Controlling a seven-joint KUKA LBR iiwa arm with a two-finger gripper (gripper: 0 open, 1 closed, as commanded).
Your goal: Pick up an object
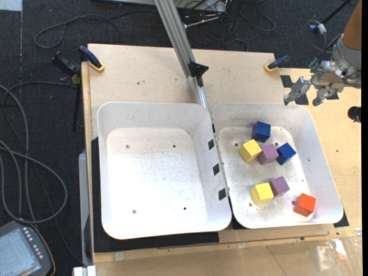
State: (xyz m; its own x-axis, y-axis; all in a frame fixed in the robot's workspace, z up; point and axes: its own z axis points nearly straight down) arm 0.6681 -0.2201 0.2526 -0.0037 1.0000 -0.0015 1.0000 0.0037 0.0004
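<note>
Gripper: the gripper (307, 92) is seen at about 2 o'clock of the view, above the bench just outside the far right corner of the right bin. Its two fingers are spread apart, and nothing is held between them.
Arm: the arm (349, 53) is seen coming in from the right edge, grey, with an orange band above the wrist.
Right bin: the right bin (322, 154) is placed at 3 to 5 o'clock of the view, and seven cubes are kept in it.
Far group: a dark blue cube (261, 131) is found at 12 o'clock of the bin. Just below it a yellow cube (250, 150), a purple cube (268, 153) and a second blue cube (286, 153) are lined up, touching or nearly touching.
Near group: a second yellow cube (261, 192) and a second purple cube (279, 186) are set side by side at 6 o'clock of the bin.
Orange cube: an orange cube (305, 204) is seen at 5 o'clock of the bin, near the rim, a little apart from the others.
Left bin: the left bin (109, 154) is placed at 7 to 9 o'clock of the view, touching the right bin.
Pole: a metal pole (175, 30) is seen slanting down from 12 o'clock to the gap between the bins.
</note>
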